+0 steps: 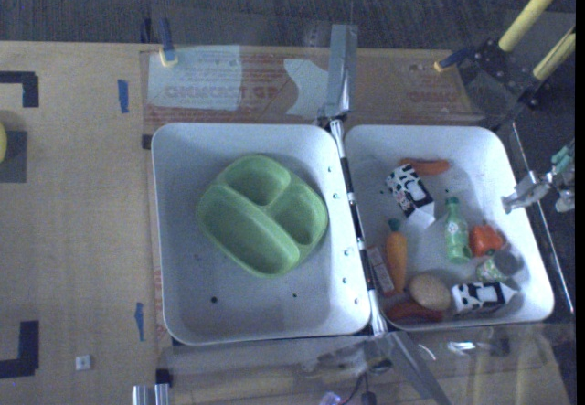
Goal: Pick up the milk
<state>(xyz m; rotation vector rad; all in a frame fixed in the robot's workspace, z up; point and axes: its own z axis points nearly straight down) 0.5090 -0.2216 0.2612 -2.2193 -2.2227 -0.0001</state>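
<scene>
The table [73,211] carries two shallow white bins side by side, and the right bin [475,143] serves as the landmark here.

The milk [409,188], a small carton with black-and-white cow patches, lies tilted in the upper left part of the right bin, apart from the walls. A second cow-patterned carton [481,296] lies on its side near the bin's lower right corner.

Other contents of the right bin: an orange piece [431,167] just above and right of the milk; a toy carrot [396,252] below the milk, close to the left wall; a green bottle [455,231] near the centre; a small red-orange item [486,239] just right of the bottle; a tan rounded item [430,291] toward the lower edge, beside the second carton; a red item [409,311] against the lower wall.

To the left of the right bin, the left bin [183,156] holds a green divided tray [262,213].

The hand [539,191] sits at the right rim of the right bin, well apart from the milk. Whether it is spread or pressed together cannot be told; nothing is visibly pinched.
</scene>
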